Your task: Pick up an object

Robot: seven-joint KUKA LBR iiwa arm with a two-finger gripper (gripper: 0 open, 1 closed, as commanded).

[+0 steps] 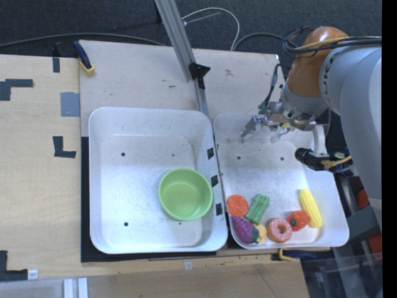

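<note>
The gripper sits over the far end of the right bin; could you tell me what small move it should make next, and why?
Probably travel toward the near end: the gripper hangs above bare floor of the right bin, while the toy food, such as the corn cob, lies clustered there.

No text, label, brand or number can be read anywhere: not on the bins (99, 166), the bench (37, 166), the arm (347, 79) or the toys (273, 219).
</note>
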